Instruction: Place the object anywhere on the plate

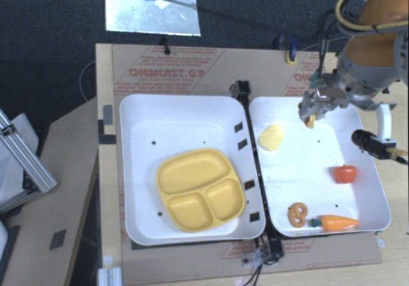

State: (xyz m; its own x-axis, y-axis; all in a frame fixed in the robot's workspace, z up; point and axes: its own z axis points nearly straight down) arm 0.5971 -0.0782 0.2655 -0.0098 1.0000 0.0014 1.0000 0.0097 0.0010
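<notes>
Bins sit side by side on the desk point(192, 67), their inner rims meeting along a dark seam with clips. The left bin point(137, 150) carries a yellow plate point(200, 188) with three compartments, set toward the near right corner; its right edge lies near the seam, and bare white floor stays open to its left and behind it.

The right bin point(377, 195) holds four things, well spread. A pale yellow piece point(271, 137) lies near the seam at the far left of that bin. A red piece point(344, 173) sits toward the right wall. A pretzel point(297, 214) and a carrot point(335, 221) lie just beside each other along the near rim. The middle of this bin's floor is open.

The arm comes in from the right, and its pincer point(311, 111) hangs over the far edge of the right bin, right of the pale yellow piece and apart from it. A small yellowish bit shows at its tip, but whether its fingers are spread or closed, or grip anything, cannot be told from this angle.
</notes>
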